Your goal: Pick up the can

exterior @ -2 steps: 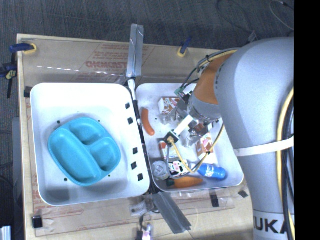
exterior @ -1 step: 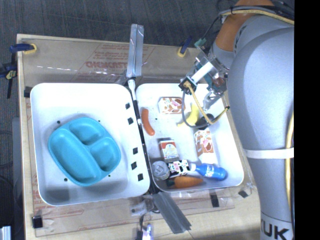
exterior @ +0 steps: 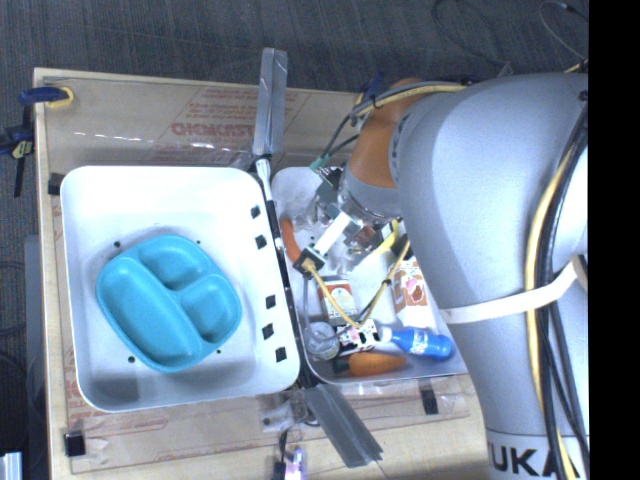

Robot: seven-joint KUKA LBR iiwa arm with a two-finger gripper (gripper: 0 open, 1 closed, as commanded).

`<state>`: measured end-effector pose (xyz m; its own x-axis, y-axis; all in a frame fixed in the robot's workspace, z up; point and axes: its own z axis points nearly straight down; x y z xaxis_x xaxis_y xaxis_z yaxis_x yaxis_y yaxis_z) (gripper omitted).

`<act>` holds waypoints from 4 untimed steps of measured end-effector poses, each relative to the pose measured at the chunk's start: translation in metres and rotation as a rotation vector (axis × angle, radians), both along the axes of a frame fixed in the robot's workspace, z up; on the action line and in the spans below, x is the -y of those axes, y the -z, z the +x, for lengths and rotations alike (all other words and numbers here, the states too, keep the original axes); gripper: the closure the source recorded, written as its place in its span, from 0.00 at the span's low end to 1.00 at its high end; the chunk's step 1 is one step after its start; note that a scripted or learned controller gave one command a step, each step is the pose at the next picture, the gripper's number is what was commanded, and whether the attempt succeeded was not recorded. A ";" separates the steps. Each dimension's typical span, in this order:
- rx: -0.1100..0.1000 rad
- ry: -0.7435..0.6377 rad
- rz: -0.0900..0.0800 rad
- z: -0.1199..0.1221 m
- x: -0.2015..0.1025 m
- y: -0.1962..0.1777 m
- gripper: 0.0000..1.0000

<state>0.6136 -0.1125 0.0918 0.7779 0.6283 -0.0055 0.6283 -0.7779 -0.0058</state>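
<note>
Closest to us, at the front of the right bin [exterior: 455,368], lie an orange stick [exterior: 375,364] and a blue bottle [exterior: 425,345], both on their sides. Just left of them, by the front left corner of that bin, we see a small round silver top. We think this is the can [exterior: 322,340]. It looks like it stands upright, touching the things around it, so it is packed in tight.

A bit farther back lies a flat packet [exterior: 410,293] with a picture on it. A yellow wire [exterior: 340,303] hangs over this part of the bin.

Farther back again is the gripper [exterior: 335,230]. It hangs low over the middle of the right bin, pointing down and to the left. We cannot tell if it is spread or pressed together, and we see nothing held in it. The can is near it but apart from it, closer to us. We think the gripper is low because it is trying for a grab, and it would need to come forward to reach the can.

The big grey arm [exterior: 480,168] comes in from the right and hides much of the right bin.

Now we count. Two white bins sit side by side. The left bin [exterior: 90,193] holds one blue tray [exterior: 165,298] with three pockets. We count one can, one bottle, one packet and one orange stick.
</note>
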 end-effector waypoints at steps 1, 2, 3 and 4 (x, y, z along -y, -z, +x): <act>-0.001 0.413 -0.003 -0.012 -0.031 -0.143 0.00; -0.003 0.472 -0.004 -0.041 -0.045 -0.101 0.00; 0.000 0.473 -0.004 -0.018 -0.049 -0.096 0.00; 0.000 0.473 -0.005 -0.018 -0.049 -0.096 0.00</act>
